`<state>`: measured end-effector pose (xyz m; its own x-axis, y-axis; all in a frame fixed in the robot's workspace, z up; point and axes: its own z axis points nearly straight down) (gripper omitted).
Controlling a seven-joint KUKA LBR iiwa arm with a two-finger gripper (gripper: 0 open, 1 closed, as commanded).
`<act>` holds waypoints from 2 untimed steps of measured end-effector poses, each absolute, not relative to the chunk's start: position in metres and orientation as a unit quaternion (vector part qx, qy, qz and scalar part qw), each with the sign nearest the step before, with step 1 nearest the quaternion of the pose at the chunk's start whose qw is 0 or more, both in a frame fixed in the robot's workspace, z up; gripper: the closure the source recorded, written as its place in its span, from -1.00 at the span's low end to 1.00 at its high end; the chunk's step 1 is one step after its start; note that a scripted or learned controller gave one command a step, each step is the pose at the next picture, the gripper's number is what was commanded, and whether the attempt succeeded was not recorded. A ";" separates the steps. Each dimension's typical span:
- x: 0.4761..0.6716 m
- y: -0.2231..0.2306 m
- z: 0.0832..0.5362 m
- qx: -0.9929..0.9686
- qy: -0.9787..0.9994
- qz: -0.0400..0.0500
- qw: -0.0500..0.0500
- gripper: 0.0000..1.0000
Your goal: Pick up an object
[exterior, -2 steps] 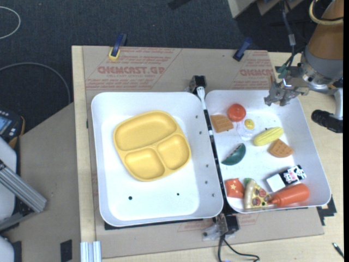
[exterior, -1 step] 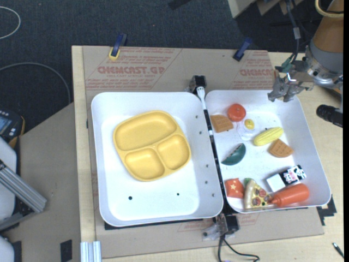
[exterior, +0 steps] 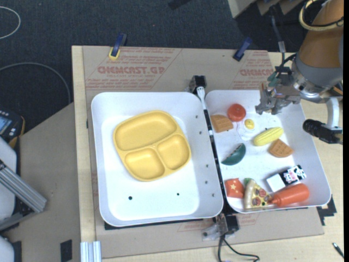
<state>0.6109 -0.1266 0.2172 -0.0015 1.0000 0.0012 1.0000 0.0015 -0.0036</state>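
The claw (exterior: pixel 271 103) hangs over the upper right part of the right bin (exterior: pixel 317 168), above bare white floor just right of the red tomato (exterior: pixel 236 112). Whether it is spread or closed I cannot tell, and nothing shows in its grip. The toys lie loose in that bin: a brown bread piece (exterior: pixel 221 123), a small yellow egg-like piece (exterior: pixel 249 125), a corn cob (exterior: pixel 268 136), an orange-brown wedge (exterior: pixel 280 148), a green slice (exterior: pixel 234 155), a black-and-white carton (exterior: pixel 293 174), a carrot (exterior: pixel 289 195), a pizza slice (exterior: pixel 254 195) and a red block (exterior: pixel 234 187). In the left bin (exterior: pixel 109 201) a yellow divided plate (exterior: pixel 151 144) lies flat. Both bins rest on the cardboard-covered tabletop (exterior: pixel 163 67).
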 end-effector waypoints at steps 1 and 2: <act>0.589 -0.091 0.219 -0.706 -0.708 0.001 0.002 1.00; 0.555 -0.044 0.231 -0.705 -0.709 0.000 0.002 1.00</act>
